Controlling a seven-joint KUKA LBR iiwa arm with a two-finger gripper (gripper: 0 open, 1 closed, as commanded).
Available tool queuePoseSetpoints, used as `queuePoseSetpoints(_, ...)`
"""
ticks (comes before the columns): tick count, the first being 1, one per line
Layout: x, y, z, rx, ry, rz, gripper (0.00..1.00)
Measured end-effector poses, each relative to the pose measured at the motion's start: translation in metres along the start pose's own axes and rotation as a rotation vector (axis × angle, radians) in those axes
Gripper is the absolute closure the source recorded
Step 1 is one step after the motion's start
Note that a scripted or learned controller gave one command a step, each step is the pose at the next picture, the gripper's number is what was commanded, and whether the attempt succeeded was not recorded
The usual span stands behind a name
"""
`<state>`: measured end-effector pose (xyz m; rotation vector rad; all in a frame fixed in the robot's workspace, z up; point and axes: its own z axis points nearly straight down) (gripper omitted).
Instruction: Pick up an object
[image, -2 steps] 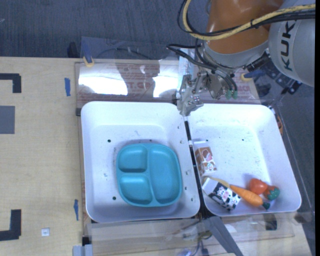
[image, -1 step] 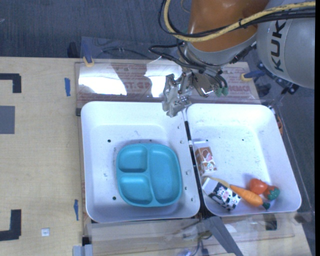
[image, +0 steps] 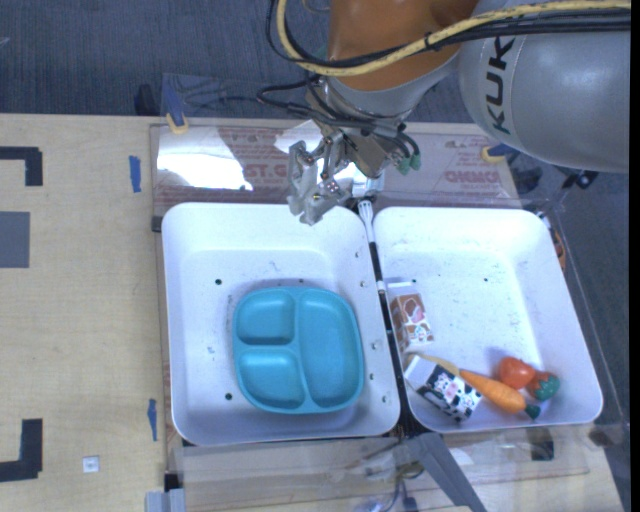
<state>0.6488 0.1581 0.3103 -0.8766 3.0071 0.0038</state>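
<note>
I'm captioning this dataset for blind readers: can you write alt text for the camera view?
A robot arm's end effector hangs above the far edge of two white bins. The left bin holds a blue divided plate; the right bin holds a carrot, tomato, snack packet and small black-and-white carton.

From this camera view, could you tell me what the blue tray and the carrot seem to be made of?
The blue tray looks like moulded plastic, matte: one even colour, rounded compartments. The carrot seems a plastic toy: uniform orange with a faint sheen, though rubber is possible.
</note>
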Motion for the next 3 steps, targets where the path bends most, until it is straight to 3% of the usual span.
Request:
queuePoseSetpoints(1, -0.013, 0.038, -0.005, 0.000, -0.002, -0.167, 1.00)
queuePoseSetpoints(2, -0.050, 0.043, -0.019, 0.000, -0.002, -0.316, 1.00)
queuePoseSetpoints(3, -0.048, 0.042, 0.015, -0.004, 0.007, -0.400, 1.00)
